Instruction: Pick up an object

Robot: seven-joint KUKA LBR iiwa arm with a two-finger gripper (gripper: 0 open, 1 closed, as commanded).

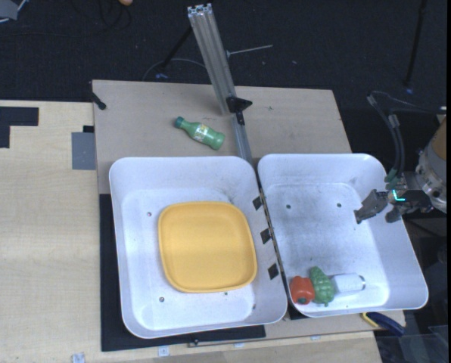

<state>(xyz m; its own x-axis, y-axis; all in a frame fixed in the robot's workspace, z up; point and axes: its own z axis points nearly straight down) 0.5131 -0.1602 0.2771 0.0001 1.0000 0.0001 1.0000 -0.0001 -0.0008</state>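
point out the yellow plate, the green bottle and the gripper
yellow plate [207,246], camera view, on the middle of its flat face, in the left bin
green bottle [200,133], camera view, on its body, lying on the bench behind the bins
gripper [375,207], camera view, between its fingertips, over the right bin's right edge

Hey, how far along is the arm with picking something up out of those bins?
Nothing looks picked up yet. The tool sits at the right bin's right edge, with nothing visible in it. The red object, green object and white object lie at the bin's front. Reaching, grasping and lifting remain.
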